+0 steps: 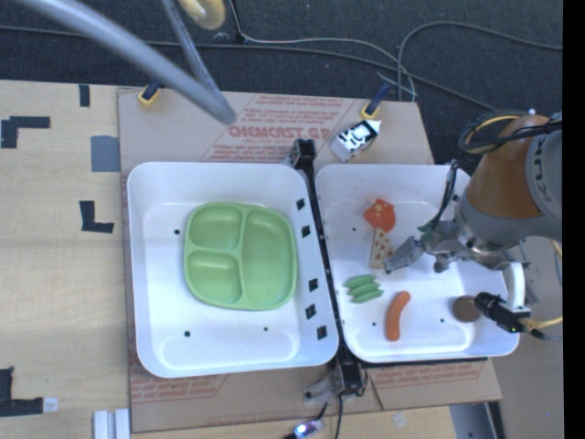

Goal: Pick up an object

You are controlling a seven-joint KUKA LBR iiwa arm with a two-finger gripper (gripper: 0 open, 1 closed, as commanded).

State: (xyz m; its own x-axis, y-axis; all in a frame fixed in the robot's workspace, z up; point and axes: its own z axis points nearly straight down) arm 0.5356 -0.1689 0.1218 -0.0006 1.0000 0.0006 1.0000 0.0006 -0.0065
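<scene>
We find the gripper [399, 260] open, holding nothing, just right of the cheese [380, 246] at mid right bin [430, 341].

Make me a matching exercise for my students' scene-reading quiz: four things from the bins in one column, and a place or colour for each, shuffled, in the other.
Things:
1. divided plate
2. sausage
3. pea pod
4. brown round piece

Descriptions:
A. green, small, right bin, left of the sausage
B. pale green, in the left bin
C. right bin's near right corner, below the gripper
D. orange-red, long, near the right bin's front wall

Pairs: 1-B, 2-D, 3-A, 4-C
</scene>
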